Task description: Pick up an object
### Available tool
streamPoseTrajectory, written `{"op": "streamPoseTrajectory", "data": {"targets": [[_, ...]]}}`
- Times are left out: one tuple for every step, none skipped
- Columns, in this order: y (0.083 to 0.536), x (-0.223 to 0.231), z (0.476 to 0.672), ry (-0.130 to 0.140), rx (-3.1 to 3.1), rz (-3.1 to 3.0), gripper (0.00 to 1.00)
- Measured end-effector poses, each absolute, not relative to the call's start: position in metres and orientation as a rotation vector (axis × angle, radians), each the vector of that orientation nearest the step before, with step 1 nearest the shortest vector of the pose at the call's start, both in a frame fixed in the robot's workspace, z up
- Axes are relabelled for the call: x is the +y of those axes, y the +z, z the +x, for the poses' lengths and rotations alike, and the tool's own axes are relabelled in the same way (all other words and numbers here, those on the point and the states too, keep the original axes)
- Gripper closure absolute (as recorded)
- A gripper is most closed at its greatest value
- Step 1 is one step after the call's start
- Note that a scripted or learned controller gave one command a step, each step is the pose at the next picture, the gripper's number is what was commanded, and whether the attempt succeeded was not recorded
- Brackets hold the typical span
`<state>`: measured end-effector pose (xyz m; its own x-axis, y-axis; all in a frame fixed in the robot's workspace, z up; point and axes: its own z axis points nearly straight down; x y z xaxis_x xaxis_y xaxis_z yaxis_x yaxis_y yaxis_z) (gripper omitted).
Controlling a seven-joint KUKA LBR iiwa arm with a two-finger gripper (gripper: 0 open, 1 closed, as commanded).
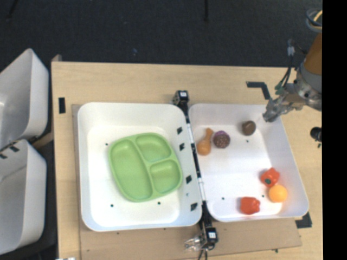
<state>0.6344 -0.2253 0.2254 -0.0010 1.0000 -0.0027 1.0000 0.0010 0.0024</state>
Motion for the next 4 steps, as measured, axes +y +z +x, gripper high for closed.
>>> {"op": "streamPoseTrajectory", "data": {"targets": [[0.221, -0.18, 0.62, -0.001, 2.225, 2.217, 1.0], [0.235, -0.128, 0.613, 0.002, 2.225, 2.215, 1.0], [0.237, -0.07, 0.614, 0.0, 2.227, 2.216, 1.0], [0.238, -0.01, 0.602, 0.0, 2.226, 2.217, 1.0]]}}
